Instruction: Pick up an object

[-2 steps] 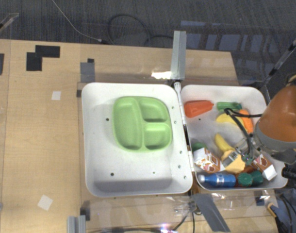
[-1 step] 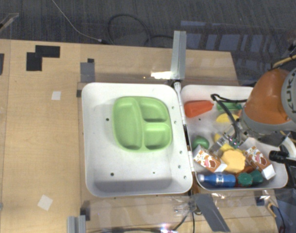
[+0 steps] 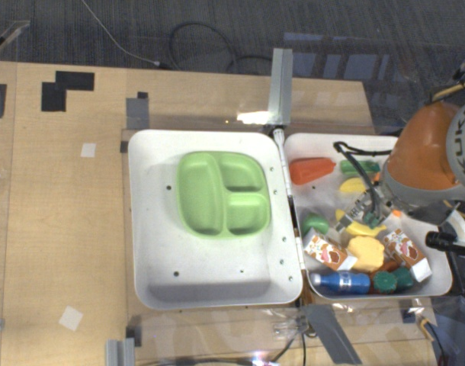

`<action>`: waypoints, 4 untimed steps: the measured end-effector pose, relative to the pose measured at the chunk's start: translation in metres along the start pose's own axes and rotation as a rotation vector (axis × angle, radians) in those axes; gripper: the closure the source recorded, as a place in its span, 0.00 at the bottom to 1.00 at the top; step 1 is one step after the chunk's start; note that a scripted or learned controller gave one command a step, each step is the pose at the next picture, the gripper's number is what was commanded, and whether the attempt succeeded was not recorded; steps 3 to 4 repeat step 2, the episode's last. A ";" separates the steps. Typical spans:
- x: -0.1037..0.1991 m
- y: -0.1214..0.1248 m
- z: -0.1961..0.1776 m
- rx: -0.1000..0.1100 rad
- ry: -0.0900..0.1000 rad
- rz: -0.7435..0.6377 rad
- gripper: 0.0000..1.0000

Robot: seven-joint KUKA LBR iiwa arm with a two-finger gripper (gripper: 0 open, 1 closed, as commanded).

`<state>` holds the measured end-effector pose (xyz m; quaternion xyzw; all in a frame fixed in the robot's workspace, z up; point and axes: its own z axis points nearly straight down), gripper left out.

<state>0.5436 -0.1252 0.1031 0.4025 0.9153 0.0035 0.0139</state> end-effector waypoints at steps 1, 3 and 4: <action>0.064 0.018 -0.085 0.009 0.015 0.071 1.00; 0.046 0.007 -0.024 -0.009 -0.009 -0.029 1.00; 0.046 0.007 -0.024 -0.009 -0.009 -0.029 1.00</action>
